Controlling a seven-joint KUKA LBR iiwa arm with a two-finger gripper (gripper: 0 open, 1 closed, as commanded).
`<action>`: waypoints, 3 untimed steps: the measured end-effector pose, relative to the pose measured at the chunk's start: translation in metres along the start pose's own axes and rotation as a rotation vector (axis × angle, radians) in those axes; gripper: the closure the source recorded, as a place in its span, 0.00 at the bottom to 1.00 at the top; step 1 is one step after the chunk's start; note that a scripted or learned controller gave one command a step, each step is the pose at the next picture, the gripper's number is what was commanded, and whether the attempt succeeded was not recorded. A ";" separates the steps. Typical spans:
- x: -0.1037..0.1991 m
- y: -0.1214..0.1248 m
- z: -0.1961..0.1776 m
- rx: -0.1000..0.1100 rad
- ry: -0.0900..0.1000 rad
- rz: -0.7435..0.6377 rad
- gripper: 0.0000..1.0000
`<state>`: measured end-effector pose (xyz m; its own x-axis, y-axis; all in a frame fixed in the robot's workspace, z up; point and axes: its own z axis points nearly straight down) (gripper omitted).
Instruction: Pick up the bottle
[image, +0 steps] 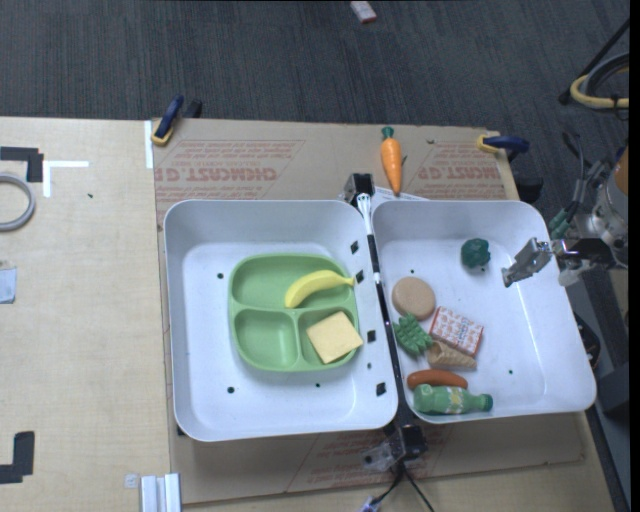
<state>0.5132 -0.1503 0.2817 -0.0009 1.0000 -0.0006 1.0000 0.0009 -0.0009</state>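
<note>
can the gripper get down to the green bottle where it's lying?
Probably yes. The bottle lies uncovered at the right bin's near edge; the sausage touching it and the wall could crowd the gripper.

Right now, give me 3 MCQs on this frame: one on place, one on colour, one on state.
1. Where does the bottle lie?
A. in the right bin, near its front edge
B. in the green tray
C. on the cardboard behind the bins

2. What colour is the bottle?
A. red
B. green
C. yellow

3. How does the gripper stand to the bottle?
A. clamped on it
B. touching its cap
C. apart from it, over the right bin's far right side

Answers:
1 A, it lies on its side in the right bin below the sausage.
2 B, its body is green.
3 C, bare bin floor separates them.
</note>
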 end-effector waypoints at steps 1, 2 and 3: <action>0.000 0.001 -0.009 0.000 -0.001 0.000 1.00; 0.138 -0.036 0.015 0.002 0.000 0.195 1.00; 0.227 -0.036 0.006 0.000 -0.001 0.265 1.00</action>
